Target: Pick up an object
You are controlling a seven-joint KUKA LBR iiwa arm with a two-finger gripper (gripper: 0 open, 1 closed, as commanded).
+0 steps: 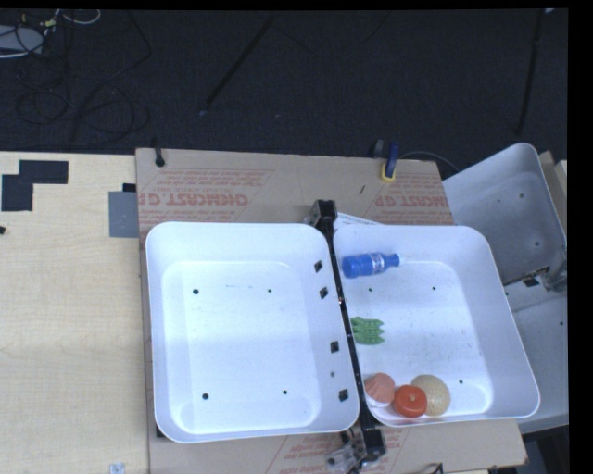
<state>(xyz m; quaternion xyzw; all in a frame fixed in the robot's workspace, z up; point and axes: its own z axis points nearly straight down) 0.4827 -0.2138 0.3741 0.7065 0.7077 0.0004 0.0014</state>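
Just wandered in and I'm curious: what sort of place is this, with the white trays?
Probably a robotics lab test bench. Two bins on cardboard, a few small items such as a blue bottle in the right one, and loose cables on the dark floor suggest it.

Occlusions and unclear bits, overhead bench shot

Red round object point(410, 401) at the right bin's point(500, 305) near edge overlaps the tan round one point(434, 392) and the pinkish one point(378, 387), hiding part of each; all three too small to identify. Green item point(367, 331) by the divider: ridged and blurry, type unclear. Blue bottle point(370, 264) label unreadable. Clamp hardware point(357, 454) at the bench's near edge is cut off by the frame bottom. Cardboard point(278, 190) print mostly hidden under the bins.
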